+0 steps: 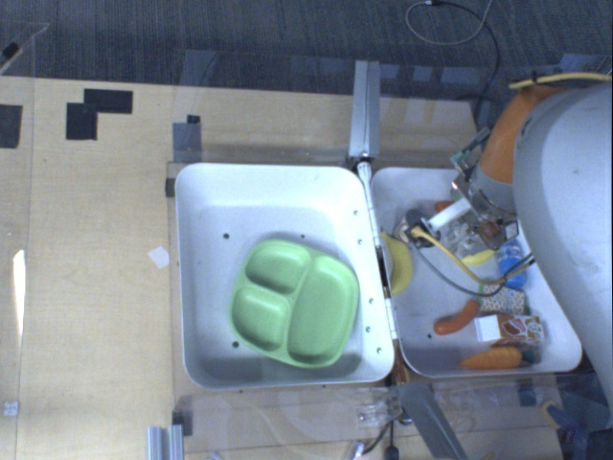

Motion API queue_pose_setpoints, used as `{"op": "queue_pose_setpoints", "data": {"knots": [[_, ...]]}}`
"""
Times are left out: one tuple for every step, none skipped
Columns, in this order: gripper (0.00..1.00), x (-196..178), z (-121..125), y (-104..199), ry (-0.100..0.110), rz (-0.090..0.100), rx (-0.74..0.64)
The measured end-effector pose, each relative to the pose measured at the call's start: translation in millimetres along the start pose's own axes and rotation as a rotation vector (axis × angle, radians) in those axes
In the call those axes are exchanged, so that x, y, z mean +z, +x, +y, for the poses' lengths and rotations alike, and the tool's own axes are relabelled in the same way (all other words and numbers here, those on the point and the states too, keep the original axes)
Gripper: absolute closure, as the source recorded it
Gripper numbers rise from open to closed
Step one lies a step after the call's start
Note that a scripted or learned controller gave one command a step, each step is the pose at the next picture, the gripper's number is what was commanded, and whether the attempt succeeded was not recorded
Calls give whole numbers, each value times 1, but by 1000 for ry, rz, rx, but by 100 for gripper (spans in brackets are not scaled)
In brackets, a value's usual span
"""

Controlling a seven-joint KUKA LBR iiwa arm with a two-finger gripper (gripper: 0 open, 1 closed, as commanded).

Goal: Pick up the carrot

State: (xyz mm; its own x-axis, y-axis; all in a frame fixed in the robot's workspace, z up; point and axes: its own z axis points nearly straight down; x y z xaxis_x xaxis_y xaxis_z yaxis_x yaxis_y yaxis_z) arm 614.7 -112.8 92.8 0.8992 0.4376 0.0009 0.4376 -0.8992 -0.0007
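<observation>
Pale wooden bench is carrying two shallow white plastic bins side by side. The left bin is holding a green divided plastic plate. Over the cluttered right bin, the grey arm's gripper is hanging; whether it is released or clenched cannot be told. The small orange toy carrot is lying by the bin's near wall, its long axis running along that wall. It is sitting toward the viewer from the gripper, with a reddish sausage-shaped toy lying between them.

orange carrot flat in right bin
</observation>
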Motion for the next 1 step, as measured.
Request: {"op": "queue_pose_setpoints", "data": {"knots": [[100, -93, -80, -2, -1, 3, 244]]}}
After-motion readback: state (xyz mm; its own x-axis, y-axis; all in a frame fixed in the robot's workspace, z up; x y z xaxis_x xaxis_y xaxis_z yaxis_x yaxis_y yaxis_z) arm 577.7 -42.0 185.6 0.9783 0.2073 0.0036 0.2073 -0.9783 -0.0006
